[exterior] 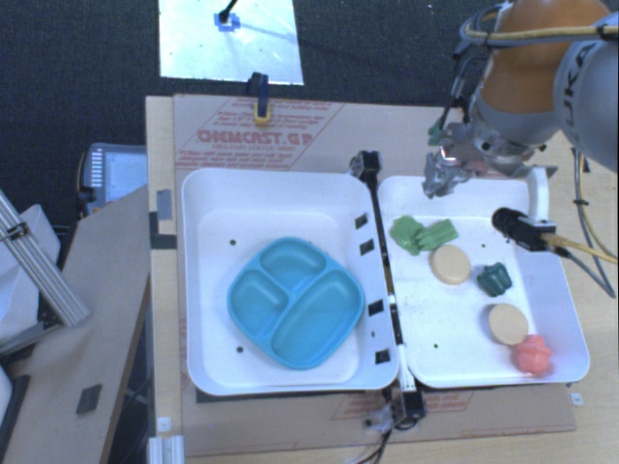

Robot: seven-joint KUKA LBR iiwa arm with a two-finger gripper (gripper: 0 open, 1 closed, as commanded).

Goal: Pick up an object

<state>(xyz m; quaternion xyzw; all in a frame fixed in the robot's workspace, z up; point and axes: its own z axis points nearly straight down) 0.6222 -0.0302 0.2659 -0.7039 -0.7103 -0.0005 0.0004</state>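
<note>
Can't tell if the fingers (pixel 441 184) are open; bright green crumpled plastic toy (pixel 422 233) sits just below them.

Dark carpet floor (pixel 77 46), wooden bench (pixel 106 288)

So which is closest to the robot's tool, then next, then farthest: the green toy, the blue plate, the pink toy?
Measured from the tool, in the camera view:
1. Green toy, just below it in the right bin.
2. Blue plate, in the left bin.
3. Pink toy, right bin's near corner.
</note>
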